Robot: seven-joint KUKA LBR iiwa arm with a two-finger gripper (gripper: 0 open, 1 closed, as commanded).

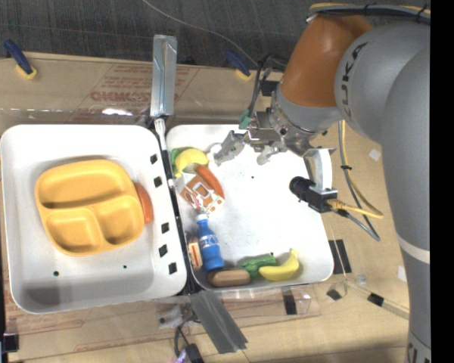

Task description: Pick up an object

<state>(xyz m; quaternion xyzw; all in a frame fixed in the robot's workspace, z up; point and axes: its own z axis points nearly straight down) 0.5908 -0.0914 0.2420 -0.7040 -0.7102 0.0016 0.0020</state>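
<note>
Cardboard is laid beneath 2 white bins. Nothing is held by the opened gripper, poised over the right bin's toys.

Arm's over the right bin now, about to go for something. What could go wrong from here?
The gripper hangs above bare floor in the right bin, so a straight descent may close on nothing. The blue bottle, brown sausage and banana crowd the walls, where fingers could jam or drag neighbours.

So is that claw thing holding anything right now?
Tool: open and holding nothing, over the right bin, near the bin's top edge.
</note>
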